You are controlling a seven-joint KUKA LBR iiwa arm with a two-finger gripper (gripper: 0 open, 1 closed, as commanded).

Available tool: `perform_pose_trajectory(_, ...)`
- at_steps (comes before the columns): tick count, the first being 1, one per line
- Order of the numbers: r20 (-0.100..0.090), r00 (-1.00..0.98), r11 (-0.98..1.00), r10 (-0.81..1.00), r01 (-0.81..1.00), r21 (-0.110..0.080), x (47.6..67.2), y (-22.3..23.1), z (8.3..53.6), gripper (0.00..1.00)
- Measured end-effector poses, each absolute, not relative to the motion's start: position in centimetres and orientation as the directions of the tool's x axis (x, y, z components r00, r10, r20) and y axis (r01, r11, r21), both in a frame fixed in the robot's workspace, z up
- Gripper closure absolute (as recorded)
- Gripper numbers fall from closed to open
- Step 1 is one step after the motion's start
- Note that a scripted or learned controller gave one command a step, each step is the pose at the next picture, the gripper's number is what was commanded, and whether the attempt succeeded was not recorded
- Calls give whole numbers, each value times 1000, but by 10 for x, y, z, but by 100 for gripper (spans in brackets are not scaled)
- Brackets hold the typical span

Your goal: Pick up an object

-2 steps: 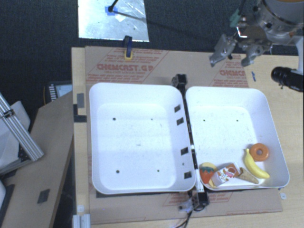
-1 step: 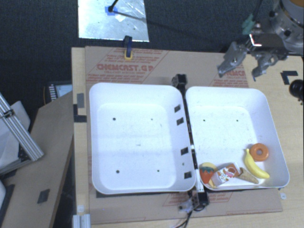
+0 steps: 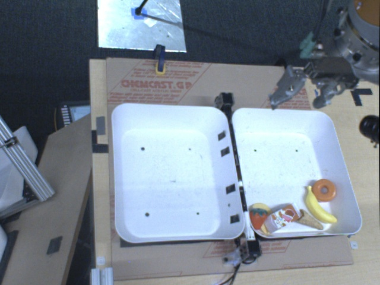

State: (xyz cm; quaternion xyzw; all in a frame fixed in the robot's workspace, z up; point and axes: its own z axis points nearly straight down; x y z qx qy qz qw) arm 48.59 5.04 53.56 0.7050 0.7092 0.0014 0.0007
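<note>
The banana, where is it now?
The banana lies in the right bin, near its front right corner, just below the orange ring.

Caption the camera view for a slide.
Open gripper above the right bin's far rim; banana among items at its near edge.

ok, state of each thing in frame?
pincer: open, holding nothing, above the right bin's far edge
banana: lying in right bin, near corner
orange ring: flat, beside banana
snack packet: lying against near wall
left bin: upright
</note>
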Motion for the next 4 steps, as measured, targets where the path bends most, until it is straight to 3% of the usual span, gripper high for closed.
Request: perform_pose_trajectory(4, 2, -6, 6, 1000, 1000, 3, 486, 122, 535, 0)
